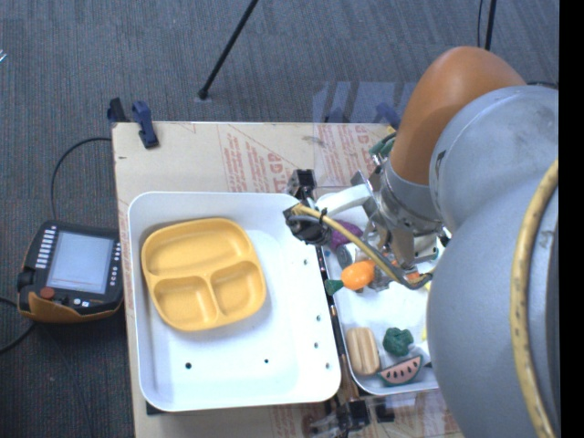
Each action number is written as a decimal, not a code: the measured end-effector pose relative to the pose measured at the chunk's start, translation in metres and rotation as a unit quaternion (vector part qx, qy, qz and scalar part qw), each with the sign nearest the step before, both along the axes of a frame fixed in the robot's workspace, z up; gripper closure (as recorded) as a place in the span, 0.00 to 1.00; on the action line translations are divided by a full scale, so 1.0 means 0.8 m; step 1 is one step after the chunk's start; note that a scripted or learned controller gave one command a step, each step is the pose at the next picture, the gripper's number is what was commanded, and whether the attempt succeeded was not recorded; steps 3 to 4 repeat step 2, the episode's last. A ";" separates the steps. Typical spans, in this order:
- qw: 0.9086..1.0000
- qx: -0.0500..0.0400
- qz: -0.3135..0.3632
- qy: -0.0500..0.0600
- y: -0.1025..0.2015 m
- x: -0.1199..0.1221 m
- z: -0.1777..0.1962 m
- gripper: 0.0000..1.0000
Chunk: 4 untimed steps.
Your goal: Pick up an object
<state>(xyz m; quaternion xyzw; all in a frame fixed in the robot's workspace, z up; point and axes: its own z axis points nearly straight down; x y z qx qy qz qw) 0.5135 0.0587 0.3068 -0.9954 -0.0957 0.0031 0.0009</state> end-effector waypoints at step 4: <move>1.000 0.001 0.016 0.000 0.089 0.033 -0.050 1.00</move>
